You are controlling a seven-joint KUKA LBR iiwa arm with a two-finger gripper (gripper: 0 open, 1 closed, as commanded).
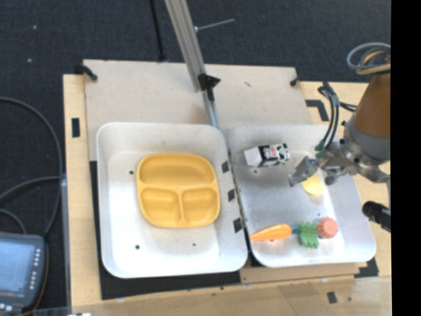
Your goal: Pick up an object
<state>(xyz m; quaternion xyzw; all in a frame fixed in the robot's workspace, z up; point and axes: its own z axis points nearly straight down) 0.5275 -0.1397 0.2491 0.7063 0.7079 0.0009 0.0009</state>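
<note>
Your gripper (318,172) hangs over the right bin (276,259), fingers spread wide around a pale yellow object (314,186) at their 6 o'clock; grasp unclear.

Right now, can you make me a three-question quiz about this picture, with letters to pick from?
1. Where is the yellow tray? A left bin B right bin C floor
2. What colour is the carrot? A blue B orange C purple
3. The gripper is A over the yellow tray B over the right bin C outside both bins

Answers: 1 A, the tray lies in the left bin. 2 B, it is orange. 3 B, it hangs by a pale yellow thing there.
</note>
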